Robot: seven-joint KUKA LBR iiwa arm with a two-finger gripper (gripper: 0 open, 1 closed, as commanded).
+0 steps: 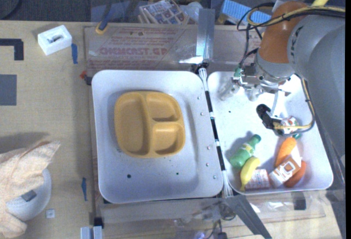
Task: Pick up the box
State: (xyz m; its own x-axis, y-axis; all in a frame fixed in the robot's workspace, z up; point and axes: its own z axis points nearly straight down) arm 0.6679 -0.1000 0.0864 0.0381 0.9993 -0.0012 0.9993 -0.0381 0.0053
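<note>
Two white bins lay side by side on the bench. The left bin held a yellow divided tray. The right bin held the arm's gripper near its far edge, hovering over bare bin floor; whether its fingers were apart or together could not be told at this slant, and nothing was seen between them. The box, small, orange and white, lay near the bin's front right corner, touching a carrot and just beside a white packet, a yellow piece and a green bottle. The box was well apart from the gripper, so the step in hand was judged to be the approach. The next move would call for travel toward the front of the bin and a descent clear of the crowding neighbours.
</note>
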